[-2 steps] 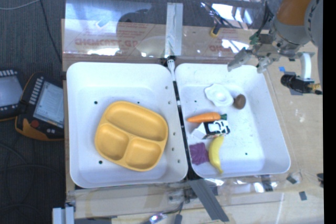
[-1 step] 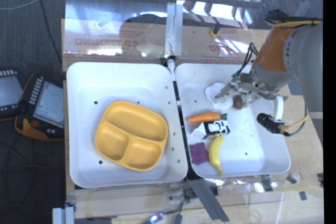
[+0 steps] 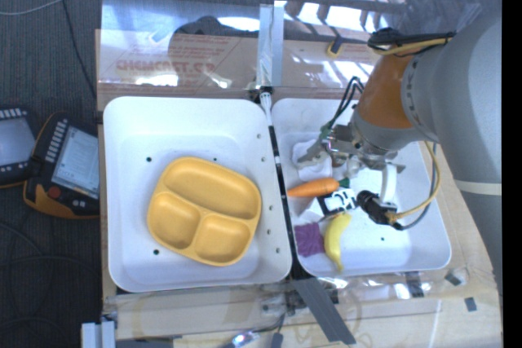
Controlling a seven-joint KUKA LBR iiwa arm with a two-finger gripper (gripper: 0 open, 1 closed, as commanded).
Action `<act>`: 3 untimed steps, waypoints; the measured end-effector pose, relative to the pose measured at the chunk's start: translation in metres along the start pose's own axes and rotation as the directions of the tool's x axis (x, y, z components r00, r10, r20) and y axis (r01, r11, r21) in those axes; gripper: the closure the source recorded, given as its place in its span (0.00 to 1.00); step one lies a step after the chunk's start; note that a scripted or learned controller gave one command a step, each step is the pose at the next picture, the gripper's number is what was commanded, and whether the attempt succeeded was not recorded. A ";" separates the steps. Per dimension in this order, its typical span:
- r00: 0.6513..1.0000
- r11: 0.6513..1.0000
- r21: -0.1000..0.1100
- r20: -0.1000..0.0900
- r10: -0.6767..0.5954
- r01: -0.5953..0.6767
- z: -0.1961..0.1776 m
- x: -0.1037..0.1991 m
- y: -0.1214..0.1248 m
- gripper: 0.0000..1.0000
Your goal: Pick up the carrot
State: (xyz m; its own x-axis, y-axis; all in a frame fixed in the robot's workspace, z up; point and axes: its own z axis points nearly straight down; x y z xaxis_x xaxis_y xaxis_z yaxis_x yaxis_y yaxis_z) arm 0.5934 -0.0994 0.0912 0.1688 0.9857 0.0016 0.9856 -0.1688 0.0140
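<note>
Where the right bin [image 3: 424,248] meets the divider, the carrot [image 3: 312,188] is seen lying flat on the bin floor, its pointed end toward the left bin [image 3: 130,143] and its thicker end toward the claw [image 3: 349,175]. The claw is positioned just beside the carrot's thick end, low in the bin; the carrot is not seen between its parts, and whether the claw is spread or closed cannot be told, as it is masked by the wrist and cables. A black-and-white tag [image 3: 338,201] is placed just below the carrot, touching or nearly so. A banana [image 3: 336,237] is laid just below that tag, upright in the view, and a purple item [image 3: 308,239] is found just left of the banana. A whitish object [image 3: 311,152] is noted above the carrot, near the claw. The grey arm [image 3: 457,102] with its orange band [image 3: 390,94] is extended in from the right over the right bin. In the left bin, a yellow divided plate [image 3: 204,209] is set. A handheld controller [image 3: 61,167] is rested on the carpet left of the counter.
</note>
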 end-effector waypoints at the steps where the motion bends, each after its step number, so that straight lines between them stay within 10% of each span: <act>1: 0.998 0.998 -0.005 0.002 0.062 -0.062 -0.001 -0.002 -0.036 0.00; 3: 0.998 0.998 -0.013 0.003 -0.065 0.065 -0.002 -0.014 -0.099 0.00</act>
State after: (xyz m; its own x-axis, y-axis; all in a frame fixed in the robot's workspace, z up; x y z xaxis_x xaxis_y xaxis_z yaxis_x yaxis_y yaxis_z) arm 0.4928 -0.0969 0.0922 0.1040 0.9946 -0.0025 0.9942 -0.1039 0.0269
